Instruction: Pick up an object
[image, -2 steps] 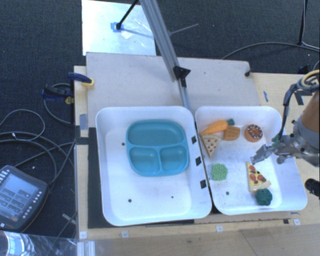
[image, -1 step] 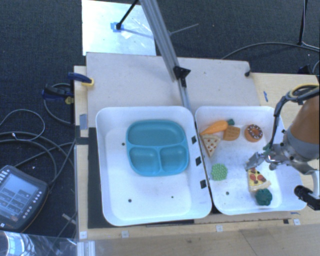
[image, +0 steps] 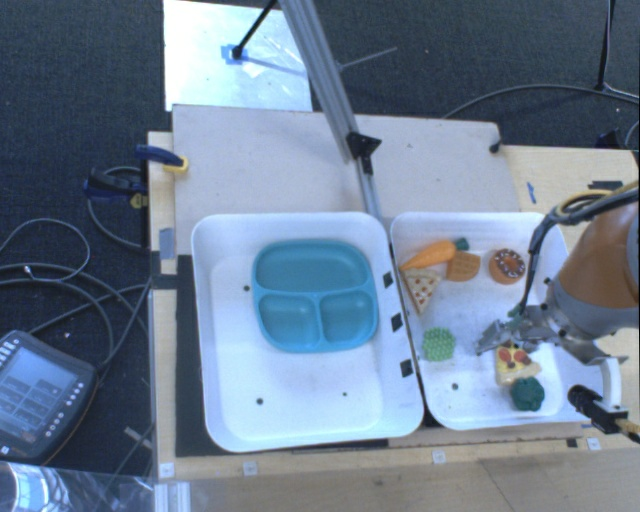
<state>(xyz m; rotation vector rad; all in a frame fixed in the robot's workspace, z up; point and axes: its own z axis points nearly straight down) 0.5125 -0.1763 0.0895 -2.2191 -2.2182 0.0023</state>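
A robotics lab or test cell is indicated. A plain wooden bench (image: 420, 160) is set on dark carpet (image: 70, 90), with two white bins (image: 300, 420) fixed on it. Loose black cables (image: 60, 280) are strewn across the floor, a handheld control pendant (image: 38, 395) is laid beside the bench, clamps (image: 135, 180) are fastened at its edge, and a metal camera pole (image: 325, 75) is mounted above.

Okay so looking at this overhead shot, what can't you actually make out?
- Gripper fingers: too small and blurred in the camera view to tell open or shut.
- Pizza slice toy: its upper edge is covered by the gripper, so contact is unclear.
- Arm: cut off by the right edge.
- Doughnut toy: its topping is too small to read.
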